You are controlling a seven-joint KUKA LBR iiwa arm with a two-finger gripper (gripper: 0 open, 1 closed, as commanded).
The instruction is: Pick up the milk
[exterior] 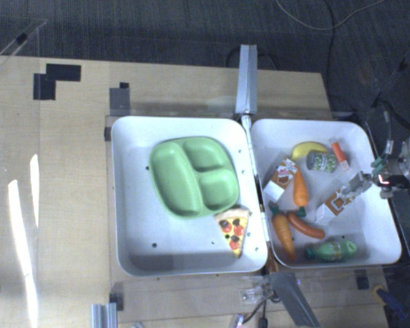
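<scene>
Two white bins sit side by side on the bench, and the right-hand bin (379,183) is where everything that matters lies. The gripper (359,181) reaches in over that bin's right wall, its slim fingers slanting down and to the left. From where I stand I cannot tell how wide they are parted, and nothing is visibly caught between them.

Just below and left of the fingertips lies a small brown-and-white carton (337,202), which I take to be the milk. It seems to be lying tilted on the bin floor, its long axis running roughly along the same slant as the fingers. A second carton of similar colouring (285,173) lies further left, near the bin's dividing wall, so which of the two is the milk is a judgement, not a certainty. The nearer one is almost touching the fingertips, so the coming move looks like a short drop down and leftward.

Clutter crowds it on the left: a white card-like scrap (323,214) just beside it, a red sausage (306,225) beyond that, an orange carrot (300,189), and a green bottle (333,250) lying along the bin's lower edge. A banana (309,149) and a green can (322,161) sit further up, well apart from the approach.

The left bin (133,203) holds a green divided plate (194,176) and a pizza slice (234,228), out of the way.
</scene>
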